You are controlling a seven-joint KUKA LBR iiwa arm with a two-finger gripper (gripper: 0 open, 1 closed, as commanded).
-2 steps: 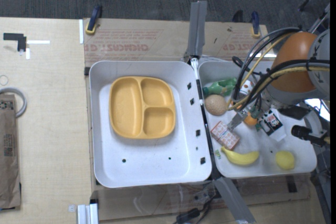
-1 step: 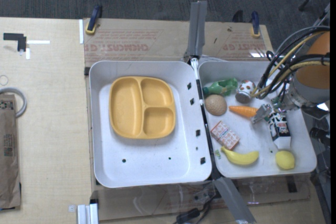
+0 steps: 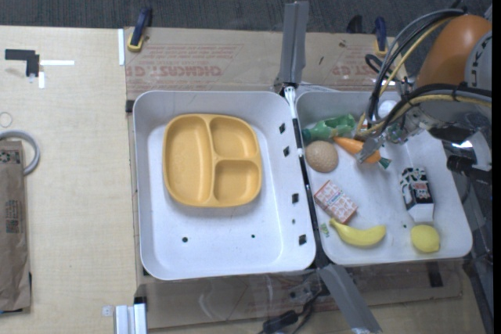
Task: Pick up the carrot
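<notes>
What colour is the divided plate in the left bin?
Yellow-orange, plain, no pattern. The plate shows clearly in the camera view.

**Hidden and cut-off parts around the right white bin**

Inside the right white bin [image 3: 454,192], the hand [image 3: 369,153] covers the middle of the orange carrot [image 3: 348,143], and whether its fingers close on it cannot be told. The crumpled green packet [image 3: 329,125] sits behind the carrot, its print too small to read. Far left of the bin, the brown paper bag [image 3: 14,231] is cut off by the frame edge.
</notes>
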